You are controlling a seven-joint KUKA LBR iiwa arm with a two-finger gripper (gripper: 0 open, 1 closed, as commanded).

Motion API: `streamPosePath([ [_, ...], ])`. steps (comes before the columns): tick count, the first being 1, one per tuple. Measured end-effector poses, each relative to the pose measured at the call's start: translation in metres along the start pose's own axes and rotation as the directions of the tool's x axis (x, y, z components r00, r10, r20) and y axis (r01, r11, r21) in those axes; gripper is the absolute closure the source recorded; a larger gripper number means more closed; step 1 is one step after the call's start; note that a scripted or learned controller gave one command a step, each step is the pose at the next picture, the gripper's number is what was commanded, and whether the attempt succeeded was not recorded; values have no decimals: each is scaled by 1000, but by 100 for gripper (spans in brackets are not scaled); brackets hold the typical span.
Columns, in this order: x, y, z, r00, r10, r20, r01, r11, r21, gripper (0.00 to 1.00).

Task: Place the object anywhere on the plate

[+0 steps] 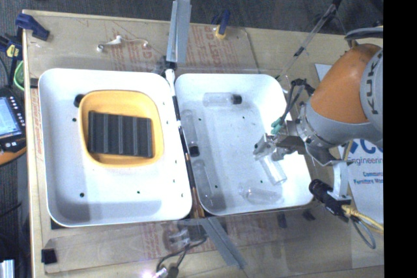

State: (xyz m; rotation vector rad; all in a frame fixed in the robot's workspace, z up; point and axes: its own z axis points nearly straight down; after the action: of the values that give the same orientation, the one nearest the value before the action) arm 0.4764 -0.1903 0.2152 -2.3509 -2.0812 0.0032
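Pincer hangs low over right bin, near its right wall; grip state I cannot tell. Clear object lies just beneath. Yellow plate sits in left bin, likely goal.

Two white bins, left and right, sit side by side on a wooden bench. A blue clamp and metal bar lie behind; a handheld pendant rests at left.
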Motion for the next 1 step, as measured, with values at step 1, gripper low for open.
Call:
streamPosePath([
  [1,84,37,-10,954,-300,0,300,954,-2,100],
])
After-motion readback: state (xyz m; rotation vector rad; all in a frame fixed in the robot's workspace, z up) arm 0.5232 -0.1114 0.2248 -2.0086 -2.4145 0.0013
